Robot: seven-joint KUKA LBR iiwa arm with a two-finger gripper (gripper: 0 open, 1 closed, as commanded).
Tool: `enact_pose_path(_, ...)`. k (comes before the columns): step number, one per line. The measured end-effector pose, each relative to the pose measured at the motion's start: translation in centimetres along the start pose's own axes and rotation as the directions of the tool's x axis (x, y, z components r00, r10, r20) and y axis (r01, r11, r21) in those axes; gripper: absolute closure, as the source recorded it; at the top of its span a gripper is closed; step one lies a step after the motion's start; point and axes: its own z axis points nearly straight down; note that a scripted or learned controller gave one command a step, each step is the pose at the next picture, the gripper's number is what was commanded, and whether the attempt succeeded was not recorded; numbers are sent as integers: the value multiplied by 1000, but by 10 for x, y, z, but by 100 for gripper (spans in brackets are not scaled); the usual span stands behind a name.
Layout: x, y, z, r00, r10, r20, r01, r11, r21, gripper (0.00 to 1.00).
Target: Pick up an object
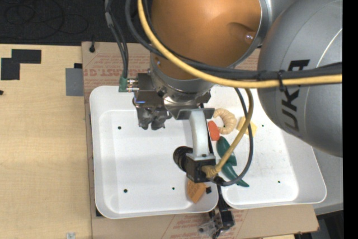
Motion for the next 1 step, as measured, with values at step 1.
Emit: enact_pose_path(1,1,16,247,1000,1,2,-1,1000,5,100)
